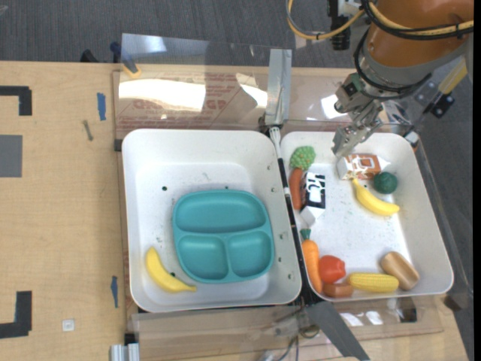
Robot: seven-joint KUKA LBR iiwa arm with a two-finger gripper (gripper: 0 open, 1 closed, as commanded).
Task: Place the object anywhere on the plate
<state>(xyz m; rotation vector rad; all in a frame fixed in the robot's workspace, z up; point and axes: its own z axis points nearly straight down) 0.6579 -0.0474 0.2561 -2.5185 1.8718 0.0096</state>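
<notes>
In the camera view, two white bins sit side by side on the table [52, 224]. The left bin [143, 164] holds a teal divided plate [223, 234] set toward its near right side, with bare floor along the bin's far and left walls. A yellow banana [165, 271] lies in the near left corner, just beside the plate's rim.

The right bin [428, 224] is crowded along its edges: a green vegetable [303, 156] and a black-and-white card [315, 189] by the dividing wall, a carrot [311, 262], a tomato [331, 267], a corn cob [373, 282] and a bread roll [399, 269] along the near wall. Its middle floor lies open.

The gripper [352, 138] hangs over the far part of the right bin, just above an orange-and-white carton [362, 165]; whether it is open or closed cannot be told. A second banana [374, 199] and a dark green ball [386, 182] lie next to the carton.
</notes>
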